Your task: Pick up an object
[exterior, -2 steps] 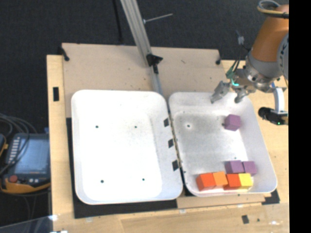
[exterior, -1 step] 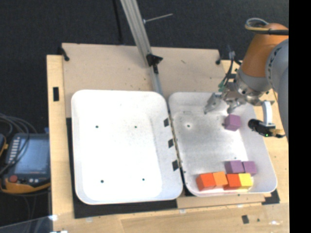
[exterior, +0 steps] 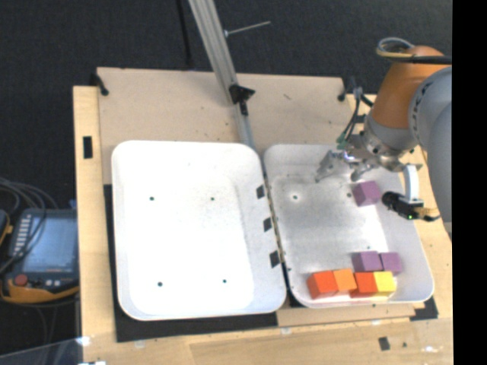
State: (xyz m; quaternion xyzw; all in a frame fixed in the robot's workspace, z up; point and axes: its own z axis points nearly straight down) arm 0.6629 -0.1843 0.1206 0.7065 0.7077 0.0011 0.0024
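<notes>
My gripper (exterior: 339, 169) hangs over the far part of the right bin (exterior: 319, 219), its two fingers spread open with nothing between them. A purple block (exterior: 367, 193) lies in the bin just to the near right of the gripper, close to one fingertip but not between the fingers. Along the bin's near edge sits a cluster of blocks: two orange ones (exterior: 331, 283), a red-orange one (exterior: 366, 283), a yellow one (exterior: 385, 282) and two purple ones (exterior: 380, 261) behind them.
The left bin (exterior: 186, 226) sits beside the right one, with black clips (exterior: 268, 223) along the seam between them. A slanted metal pole (exterior: 221, 59) rises behind the bins. A teach pendant (exterior: 42, 253) lies off the bench at the left.
</notes>
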